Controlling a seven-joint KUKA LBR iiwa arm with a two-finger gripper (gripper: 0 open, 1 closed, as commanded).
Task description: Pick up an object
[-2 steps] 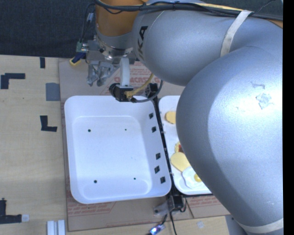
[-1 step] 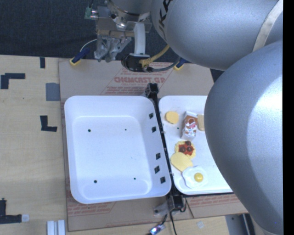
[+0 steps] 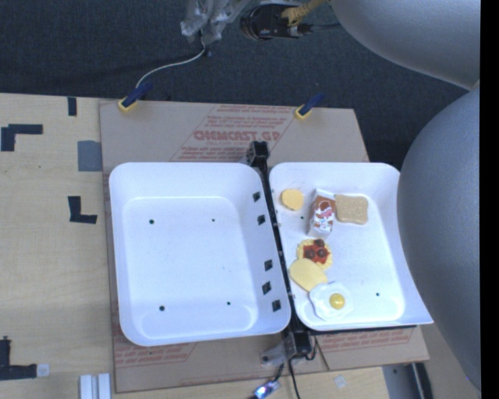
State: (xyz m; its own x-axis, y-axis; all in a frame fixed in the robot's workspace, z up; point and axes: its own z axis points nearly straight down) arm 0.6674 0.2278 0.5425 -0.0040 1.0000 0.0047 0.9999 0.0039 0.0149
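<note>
Six toy foods (image 3: 320, 251) lie clustered, perhaps touching, in right bin (image 3: 386, 234)

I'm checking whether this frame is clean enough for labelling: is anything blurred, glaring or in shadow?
Camera view: the toy foods, like the fried egg and the toast slice, are fairly sharp. The arm on the right is a soft, out-of-focus grey mass. The left bin is bright white without harsh glare, and soft shadow lies along its inner walls. The hand at the top looks blurred.
</note>
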